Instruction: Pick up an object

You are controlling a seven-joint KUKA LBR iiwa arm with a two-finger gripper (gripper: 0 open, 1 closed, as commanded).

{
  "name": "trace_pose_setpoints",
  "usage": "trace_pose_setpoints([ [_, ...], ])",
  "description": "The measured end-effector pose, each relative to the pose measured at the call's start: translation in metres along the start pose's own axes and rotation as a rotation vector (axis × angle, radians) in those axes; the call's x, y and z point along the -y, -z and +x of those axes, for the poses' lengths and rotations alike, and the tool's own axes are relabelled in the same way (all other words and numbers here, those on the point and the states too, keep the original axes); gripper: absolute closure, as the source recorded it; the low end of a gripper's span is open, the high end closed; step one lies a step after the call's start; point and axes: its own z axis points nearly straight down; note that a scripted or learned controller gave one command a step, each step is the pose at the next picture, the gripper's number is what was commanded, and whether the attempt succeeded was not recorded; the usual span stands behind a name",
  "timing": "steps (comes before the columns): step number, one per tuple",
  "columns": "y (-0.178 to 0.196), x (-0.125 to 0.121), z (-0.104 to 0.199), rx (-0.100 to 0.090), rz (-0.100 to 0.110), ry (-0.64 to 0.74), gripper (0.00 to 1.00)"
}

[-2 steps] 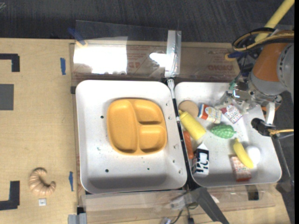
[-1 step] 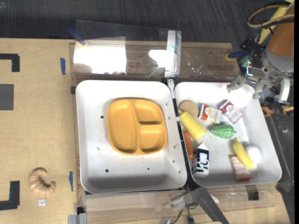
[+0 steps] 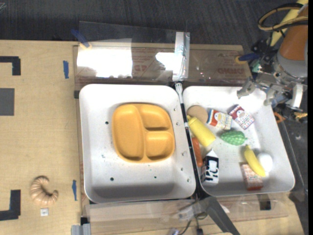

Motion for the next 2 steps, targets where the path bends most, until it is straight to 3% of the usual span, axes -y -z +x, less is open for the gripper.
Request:
trace_pose_setpoints([
  [1, -0.076, 0.015, -0.008, -0.017, -0.011, 0.002, 0.00],
  [2, -0.061, 0.011, -0.009, -0.009, -0.024, 0.006, 1.00],
])
